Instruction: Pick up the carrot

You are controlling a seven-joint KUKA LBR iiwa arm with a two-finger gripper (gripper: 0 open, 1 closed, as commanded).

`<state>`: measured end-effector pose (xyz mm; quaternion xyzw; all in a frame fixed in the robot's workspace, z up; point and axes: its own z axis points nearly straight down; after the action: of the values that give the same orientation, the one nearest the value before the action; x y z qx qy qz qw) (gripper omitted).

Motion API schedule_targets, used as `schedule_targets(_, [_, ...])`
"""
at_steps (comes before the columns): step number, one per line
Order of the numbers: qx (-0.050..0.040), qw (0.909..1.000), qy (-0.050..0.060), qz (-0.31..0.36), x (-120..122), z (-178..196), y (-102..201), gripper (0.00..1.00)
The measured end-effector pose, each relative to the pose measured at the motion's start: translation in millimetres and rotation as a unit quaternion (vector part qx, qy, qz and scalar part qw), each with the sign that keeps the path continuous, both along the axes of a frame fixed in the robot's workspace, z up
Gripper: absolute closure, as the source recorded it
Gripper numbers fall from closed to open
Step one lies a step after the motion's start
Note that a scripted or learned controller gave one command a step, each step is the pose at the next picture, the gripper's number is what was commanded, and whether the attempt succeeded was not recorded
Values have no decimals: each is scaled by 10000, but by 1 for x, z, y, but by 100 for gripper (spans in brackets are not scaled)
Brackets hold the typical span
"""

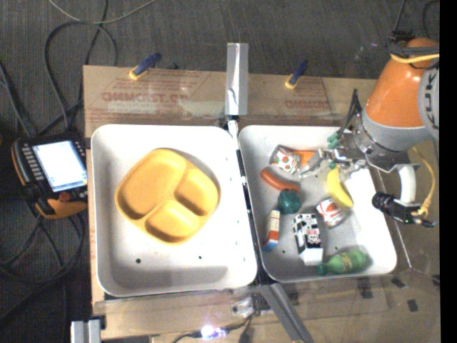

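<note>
hovering gripper (319, 161), finger state unclear, just beside the carrot (305, 155) in the right bin (385, 259)

Two shallow white bins (107, 263); one yellow three-compartment plastic plate (168, 194); one yellow banana (338, 188); one green plastic bottle (345, 261); two blue clamps (144, 65).

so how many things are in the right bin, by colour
orange: 2, carrot and sausage
yellow: 1, banana
green: 2, bottle and a teal item
white or printed: 4, can, can, carton, tube
total: 9
</note>
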<state>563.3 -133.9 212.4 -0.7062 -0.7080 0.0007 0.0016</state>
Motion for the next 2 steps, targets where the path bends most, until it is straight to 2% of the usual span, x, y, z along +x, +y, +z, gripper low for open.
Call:
schedule_targets(1, [-19, 9988, -13, 498, 67, 22, -60, 0])
schedule_targets(2, [-23, 9933, -5, 1152, 105, -72, -90, 0])
